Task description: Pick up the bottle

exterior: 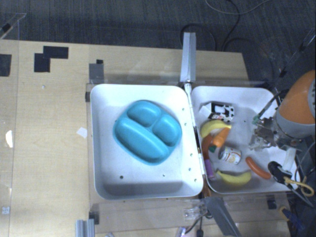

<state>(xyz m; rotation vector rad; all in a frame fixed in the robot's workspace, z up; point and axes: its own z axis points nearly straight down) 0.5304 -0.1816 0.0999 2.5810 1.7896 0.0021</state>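
Bottle (pixel 229 156): lies in my right bin (pixel 247 95), between the bananas, untouched.
Gripper (pixel 261 135): near it, above bin floor; finger state I cannot tell.
Left: descend, grasp, lift.

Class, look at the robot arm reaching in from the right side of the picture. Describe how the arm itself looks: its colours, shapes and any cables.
The arm is bulky and rounded, with a broad orange band above a grey wrist section. Below the wrist sits a cluster of small metallic grey parts over the right bin, leading to the pincer. Thin dark cables run beside the wrist. No markings can be made out.
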